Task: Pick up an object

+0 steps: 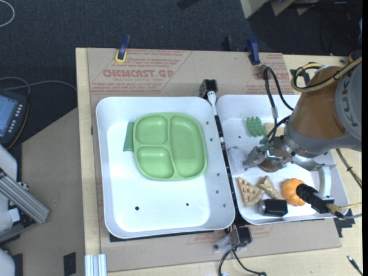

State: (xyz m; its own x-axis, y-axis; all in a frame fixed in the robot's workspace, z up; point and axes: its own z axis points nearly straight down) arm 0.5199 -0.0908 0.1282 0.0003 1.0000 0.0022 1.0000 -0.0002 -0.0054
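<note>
A brown bench [172, 68] holds two white bins. The claw [257, 156] sits low in the right bin [233, 111], fingers spread a little, gripping nothing I can see; it looks ready to grab. Near it lie a waffle [248, 191], an orange [292, 191] and a green toy [254, 125]; the left bin [115, 171] keeps a green tray [171, 145].

1. White bins: 2, a left bin [115, 171] and a right bin [241, 111].
2. Green divided plate [170, 145]: 1, in the left bin.
3. Small green toy [254, 125]: 1.
4. Waffle-like wedges [249, 190]: 2, side by side.
5. Orange item [292, 190]: 1.
6. Black block [275, 207]: 1.
7. Clamps on board's far edge: 2, one yellow [121, 50], one blue [252, 49].
</note>
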